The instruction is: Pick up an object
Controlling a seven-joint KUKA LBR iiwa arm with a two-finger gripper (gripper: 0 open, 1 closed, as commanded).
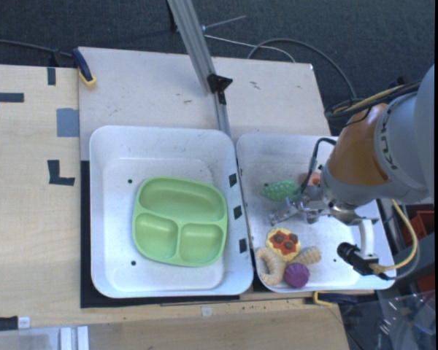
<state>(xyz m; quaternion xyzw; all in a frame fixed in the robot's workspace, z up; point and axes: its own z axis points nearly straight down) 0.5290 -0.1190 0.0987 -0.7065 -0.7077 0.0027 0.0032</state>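
Bench lot, seen from above at a slant.

Left bin [102, 195]: shallow, white, holding a green divided plate [180, 220] lying flat a little right of the bin's middle, three compartments facing up.

Right bin [277, 148]: shallow, white, sitting edge to edge with the left one at its 3 o'clock. Contents are gathering toward the lower half:
- green knobbly toy [279, 190], lying near the middle of the bin, at about 10 o'clock from the gripper;
- small round pizza toy [283, 242], yellow rim with red top, lying at about 7 o'clock from the gripper;
- tan pretzel-like toy [270, 265], touching the pizza toy at its 7 o'clock, close to the bin's near wall;
- purple ball [296, 275], sitting just beside the pretzel-like toy at its 3 o'clock;
- pale yellow piece [308, 255], resting between the pizza toy and the purple ball, on their right.

Arm: grey with an orange band [354, 155], reaching in from 3 o'clock and hanging over the right bin. Gripper [296, 210]: metal fingers are pointing toward 9 o'clock, sitting between the green knobbly toy and the pizza toy, near both. I cannot tell how far the jaws are parted, and I am seeing nothing between them.
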